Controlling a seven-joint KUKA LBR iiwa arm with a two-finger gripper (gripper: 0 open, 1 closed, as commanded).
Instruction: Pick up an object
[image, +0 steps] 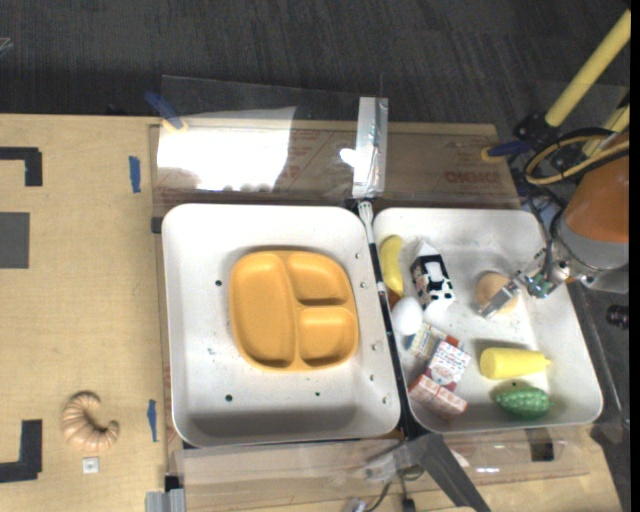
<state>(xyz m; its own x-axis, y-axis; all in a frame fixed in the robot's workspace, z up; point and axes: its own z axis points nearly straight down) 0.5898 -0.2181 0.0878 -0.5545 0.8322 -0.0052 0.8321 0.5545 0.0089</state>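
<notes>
The right bin (575, 345) holds several small objects. A yellow banana (391, 263) lies at its left wall, with a black-and-white cow toy (432, 279) beside it and a white lump (407, 317) just below. A tan egg-shaped piece (488, 288) sits mid-bin. Red-and-white snack packets (441, 372) lie near the front, with a yellow block (512, 362) and a green knobbly fruit (521, 401) to their right. My gripper (512, 295) reaches in from the right and hangs low, right against the tan piece's right side. The arm's orange band (603, 203) is above the bin's right rim.
The left bin (190, 330) carries an orange divided plate (294, 306). A tan croissant-like toy (88, 419) lies on the bench at the lower left. A clear plastic sheet (250, 145) and a metal divider post (370, 145) stand behind the bins.
</notes>
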